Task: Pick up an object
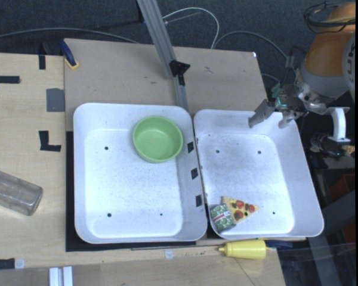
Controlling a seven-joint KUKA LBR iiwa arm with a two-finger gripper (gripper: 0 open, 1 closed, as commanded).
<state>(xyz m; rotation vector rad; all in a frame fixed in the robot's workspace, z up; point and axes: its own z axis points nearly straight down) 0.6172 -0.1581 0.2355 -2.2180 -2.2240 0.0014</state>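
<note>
You are at the approach step: the gripper [274,117] hangs over the far right corner of the right bin [286,159], at its far rim, with its fingers [258,117] spread apart and nothing between them. Nothing has been picked yet, so you still have a free choice of target. In the right bin, the nearest candidates lie close to its near left corner: a pizza slice [241,207], flat on the floor, touching or partly over a small green packet [222,217]. The slice's long axis runs roughly along the bin's near edge, tilted a little, with its narrow tip pointing toward the right edge and its broad end against the packet. The packet looks squarish, with no clear long axis you can rely on. In the left bin [95,177] a green bowl [158,139] sits upright near the far right corner, mouth up, round, so it has no heading at all. A yellow bottle [244,249] lies on the worktop [119,70] just outside the right bin's near edge, its long axis along that edge; treat it as out of play. For the next move you will probably need to carry the gripper across the right bin to its near left corner, turn the fingers across the slice's short axis, and descend low, since both items are thin and close to the wall.
</note>
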